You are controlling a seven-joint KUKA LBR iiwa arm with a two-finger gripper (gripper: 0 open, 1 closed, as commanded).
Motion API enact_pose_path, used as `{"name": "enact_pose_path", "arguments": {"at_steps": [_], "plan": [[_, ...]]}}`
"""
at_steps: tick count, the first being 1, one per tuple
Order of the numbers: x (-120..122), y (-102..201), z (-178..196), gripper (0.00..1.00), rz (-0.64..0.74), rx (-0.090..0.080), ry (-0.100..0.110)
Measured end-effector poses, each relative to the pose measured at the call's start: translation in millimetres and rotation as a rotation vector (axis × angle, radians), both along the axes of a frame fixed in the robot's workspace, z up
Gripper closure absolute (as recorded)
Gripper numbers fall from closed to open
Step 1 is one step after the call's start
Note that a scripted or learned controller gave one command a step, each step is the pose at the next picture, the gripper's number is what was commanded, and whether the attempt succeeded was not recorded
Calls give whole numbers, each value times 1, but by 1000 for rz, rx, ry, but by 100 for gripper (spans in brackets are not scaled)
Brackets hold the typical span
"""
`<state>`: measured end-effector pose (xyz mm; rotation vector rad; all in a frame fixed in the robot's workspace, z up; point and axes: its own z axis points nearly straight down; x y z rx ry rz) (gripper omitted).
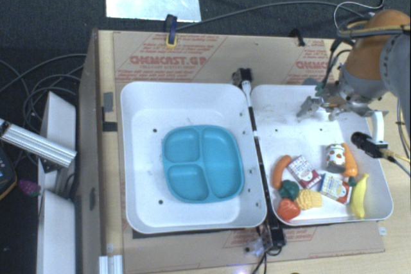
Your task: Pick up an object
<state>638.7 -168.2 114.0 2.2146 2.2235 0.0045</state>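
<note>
Arm (pixel 385 54): one unit, at the scene's right edge. Body grey, rounded, smooth-cased. Orange band (pixel 382 21) at the far end, domed, with a glossy highlight. Thin dark cables (pixel 350 9) loop beside the band, with one running up past the far edge. Wrist section grey-silver, narrower than the body. Gripper (pixel 313 106): pale metal, small, two slim prongs. Black cylindrical fitting (pixel 365 143) with a white bracket on the near side.

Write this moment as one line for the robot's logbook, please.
task: pick up an object | claw: above right bin's far end, nothing seen held | toy food pile: near end, untouched | left bin: blue divided plate
</note>
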Motion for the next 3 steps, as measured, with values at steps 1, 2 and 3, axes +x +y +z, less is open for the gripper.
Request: {"name": "enact_pose_path", "arguments": {"at_steps": [1, 2, 3], "plan": [[-25, -30, 131, 0, -2, -4, -4], [-89, -39, 71, 0, -3, 0, 4], [-94, -41, -14, 0, -2, -9, -13]]}}
